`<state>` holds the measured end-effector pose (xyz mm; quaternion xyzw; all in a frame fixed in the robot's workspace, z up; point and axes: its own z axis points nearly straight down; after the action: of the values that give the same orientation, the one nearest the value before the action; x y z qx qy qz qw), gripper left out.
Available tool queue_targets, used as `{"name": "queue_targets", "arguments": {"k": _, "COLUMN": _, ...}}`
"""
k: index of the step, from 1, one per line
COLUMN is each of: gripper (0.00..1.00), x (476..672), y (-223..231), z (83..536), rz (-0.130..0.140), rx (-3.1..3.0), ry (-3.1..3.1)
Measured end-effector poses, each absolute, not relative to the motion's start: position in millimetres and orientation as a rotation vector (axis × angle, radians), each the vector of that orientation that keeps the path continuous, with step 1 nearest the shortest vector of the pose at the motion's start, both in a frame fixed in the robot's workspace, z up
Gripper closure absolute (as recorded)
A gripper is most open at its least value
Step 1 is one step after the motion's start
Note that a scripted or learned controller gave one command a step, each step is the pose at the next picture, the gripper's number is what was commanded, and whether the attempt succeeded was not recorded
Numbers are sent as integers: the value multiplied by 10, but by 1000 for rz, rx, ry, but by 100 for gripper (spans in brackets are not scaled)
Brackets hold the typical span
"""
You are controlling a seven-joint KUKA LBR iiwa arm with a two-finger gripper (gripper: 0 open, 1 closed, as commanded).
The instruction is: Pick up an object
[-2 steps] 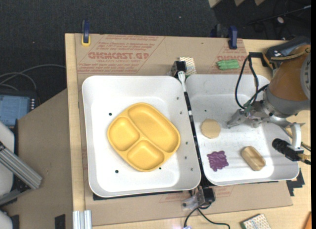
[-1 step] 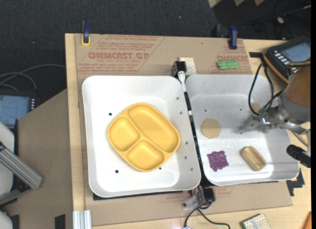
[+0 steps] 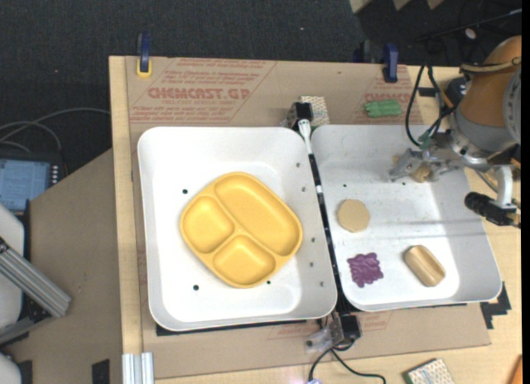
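Starting at the left, the left bin (image 3: 157, 233) carries a yellow three-compartment plate (image 3: 240, 228), sitting about mid-bin and turned at an angle to the walls. Crossing the divider, the right bin (image 3: 472, 287) offers the likely targets: a round tan cookie (image 3: 354, 215) near its left wall, a purple bunch of grapes (image 3: 365, 269) just below that, and a tan bread roll (image 3: 424, 265) toward the front right, all apart from one another. Up at the bin's far right side, the gripper (image 3: 420, 167) hangs low over bare floor, well clear of all three; whether it is spread or pressed together I cannot tell from here. To do this pick well, I'd say centre over one piece before descending, and the roll looks the easiest to straddle across its narrow width, while the flat cookie risks a scrape. On the writing: the brown board (image 3: 207, 93) behind the bins reads "CHEMCAST GP" in red, with smaller lines too fine to read.
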<state>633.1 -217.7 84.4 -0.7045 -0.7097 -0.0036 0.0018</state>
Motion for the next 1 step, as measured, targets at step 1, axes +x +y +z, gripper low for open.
{"name": "queue_targets", "arguments": {"k": 1, "gripper": 0, "x": 6661, "y": -2149, "z": 831, "rz": 0, "rx": -2199, "ry": -2206}}
